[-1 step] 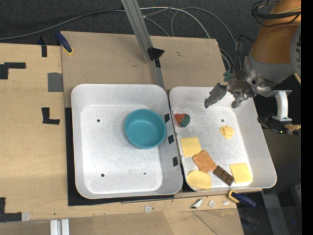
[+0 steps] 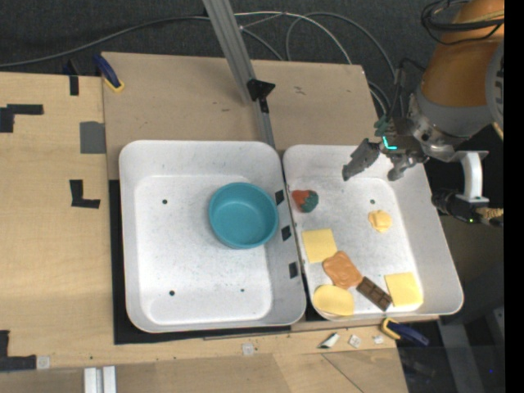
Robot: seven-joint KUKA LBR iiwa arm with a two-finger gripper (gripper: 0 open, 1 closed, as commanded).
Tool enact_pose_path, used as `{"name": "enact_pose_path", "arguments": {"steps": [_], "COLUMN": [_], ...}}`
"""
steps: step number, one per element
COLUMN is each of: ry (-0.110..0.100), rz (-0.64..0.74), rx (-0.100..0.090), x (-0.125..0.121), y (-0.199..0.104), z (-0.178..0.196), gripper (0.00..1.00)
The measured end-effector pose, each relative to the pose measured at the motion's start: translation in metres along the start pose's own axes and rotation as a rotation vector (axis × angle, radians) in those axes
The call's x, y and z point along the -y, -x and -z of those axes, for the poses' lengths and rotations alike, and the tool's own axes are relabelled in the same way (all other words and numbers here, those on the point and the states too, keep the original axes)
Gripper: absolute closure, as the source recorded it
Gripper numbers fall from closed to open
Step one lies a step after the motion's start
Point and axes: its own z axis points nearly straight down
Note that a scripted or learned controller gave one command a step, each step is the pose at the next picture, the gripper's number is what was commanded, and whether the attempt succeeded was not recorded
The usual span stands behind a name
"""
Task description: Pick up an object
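Note:
My gripper point(image 2: 378, 167) hangs over the far part of the right bin point(image 2: 438, 236), its two dark fingers spread apart with nothing between them. Below it in that bin lie a red and green round object point(image 2: 305, 201), a small yellow piece point(image 2: 380, 219), a yellow square point(image 2: 319, 245), an orange-brown lump point(image 2: 341, 268), a pale yellow oval point(image 2: 334, 300), a dark brown bar point(image 2: 373, 292) and another yellow square point(image 2: 403, 290). The small yellow piece sits nearest to the gripper, just towards the front.
A teal bowl point(image 2: 241, 214) stands in the left bin point(image 2: 147, 244). A slanted metal pole point(image 2: 233, 47) crosses above the bins' far edge. Cables trail behind the bench, and blue-yellow clamps point(image 2: 109, 72) grip its corners.

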Motion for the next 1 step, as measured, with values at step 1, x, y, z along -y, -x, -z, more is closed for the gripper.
{"name": "enact_pose_path", "arguments": {"steps": [1], "ry": [-0.006], "rz": [-0.001], "rx": [0.0], "x": [-0.0088], "y": [0.0017], "z": [-0.0563], "gripper": [0.0]}}
